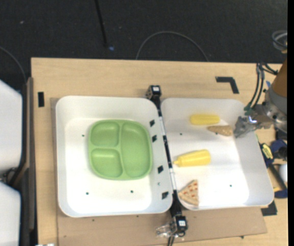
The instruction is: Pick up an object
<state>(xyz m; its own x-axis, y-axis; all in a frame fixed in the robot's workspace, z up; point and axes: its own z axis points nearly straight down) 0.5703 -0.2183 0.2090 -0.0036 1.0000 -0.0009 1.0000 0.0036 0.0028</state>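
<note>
- Fingers of the gripper [240, 126] sit low at the right bin's far right side, touching or just beside a small tan piece; from above I cannot tell whether they are parted or closed, nor whether anything sits between them.
- Tabletop [111, 76]: a pale wooden board carrying both bins side by side, with dark floor and cables beyond it.
- Left bin [70, 111]: a shallow white tray holding only the divided plate.
- Right bin [249, 188]: the same kind of tray, holding the four small items and receiving the arm from the right.
- Green plate [120, 148]: three compartments, lying flat in the middle of the left bin, well apart from the gripper.
- Lower yellow piece [192, 159]: an oblong shape near the bin's left wall, roughly mid-bin, untouched.
- Upper yellow piece [205, 119]: a similar oblong near the far wall, just beside the tan piece.
- Pizza slice [190, 192]: a toy wedge at the near left corner, well apart from the arm.
- Tan piece [221, 130]: flat and small, resting on the bin floor at the gripper's tip; it looks like the likely target.
- Progress, as a judgement: the approach seems made, but nothing is lifted; a secure grip and the raise are left.
</note>
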